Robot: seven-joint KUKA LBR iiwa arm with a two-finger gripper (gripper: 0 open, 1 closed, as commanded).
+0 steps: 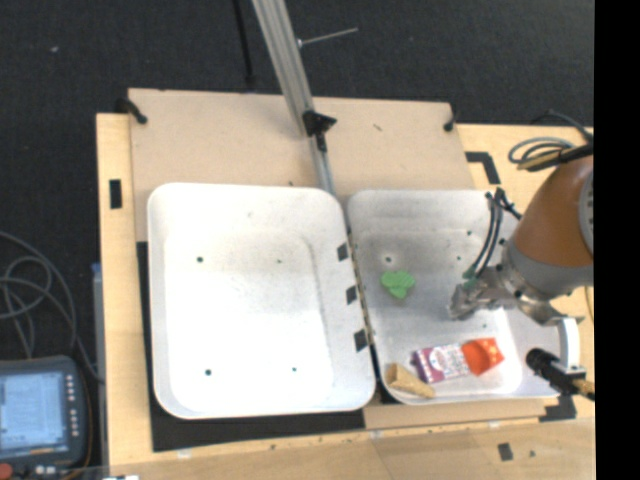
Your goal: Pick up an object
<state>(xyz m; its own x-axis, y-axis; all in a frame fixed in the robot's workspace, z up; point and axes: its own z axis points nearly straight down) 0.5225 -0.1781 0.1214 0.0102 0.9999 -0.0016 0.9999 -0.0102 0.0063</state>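
1. The claw (468, 301) hangs low in the right bin (420, 208), toward its right side; whether it is open or closed I cannot tell.
2. Nothing shows between its tips. The green piece (398, 284) lies to its left, the carton (456, 360) and tan block (408, 378) nearer.
3. Risk: closing here could catch only bin floor, as every object sits apart from the claw.

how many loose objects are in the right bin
3. A small green crumpled piece lies near the middle of the right white bin. A purple and orange carton lies by its near edge, a tan block at its near left corner. The arm may hide more.
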